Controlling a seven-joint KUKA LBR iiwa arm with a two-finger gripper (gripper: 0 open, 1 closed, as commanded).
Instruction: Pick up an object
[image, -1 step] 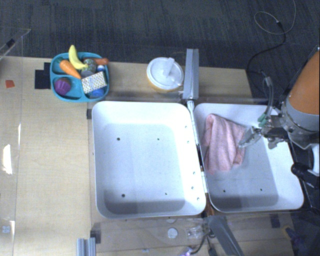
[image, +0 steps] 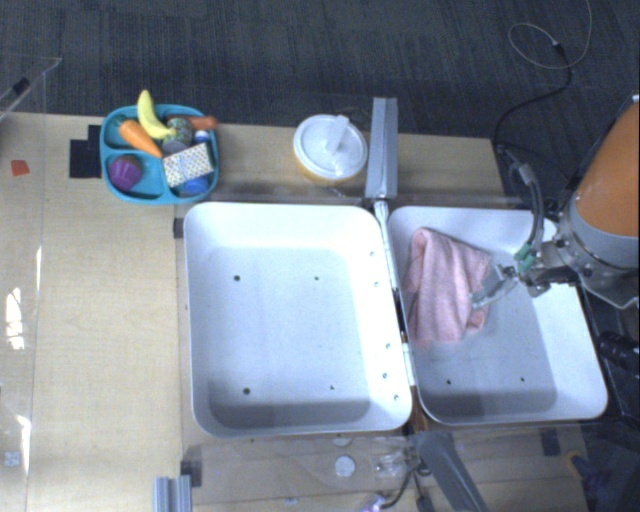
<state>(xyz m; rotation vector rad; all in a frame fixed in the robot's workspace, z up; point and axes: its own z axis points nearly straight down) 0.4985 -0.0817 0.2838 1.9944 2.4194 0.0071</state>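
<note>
Camera view: I've got the arm (image: 610, 215) reaching in from the right over the right bin (image: 560, 400). The gripper (image: 487, 291) sits at the right edge of the pink towel (image: 440, 285), low and angled toward it.

Jaw state — I can't tell. The fingers are thin and blur against the cloth, so I won't call them open or closed, and I can't confirm any fabric between them.

Towel position: bunched in the left half of the right bin, running from near the back wall toward the middle, its left side close to the divider between the bins. The gripper tip looks to be touching or just beside the towel's lower right fold — contact not confirmed.

Risks as I judge them:
- Pinching only a thin edge fold; cloth slides out on lift.
- Tip too high or off to the side, so the close catches nothing.
- Tip driven into the bin floor, dragging the towel instead of gripping.
- Partial lift, with the rest of the towel trailing and snagging on the bin wall.

Left bin (image: 290, 320) isn't in play. Blue tray of toy food (image: 108, 175) and the white lidded cup (image: 330, 147) sit on the bench behind it, well apart from the work.
</note>
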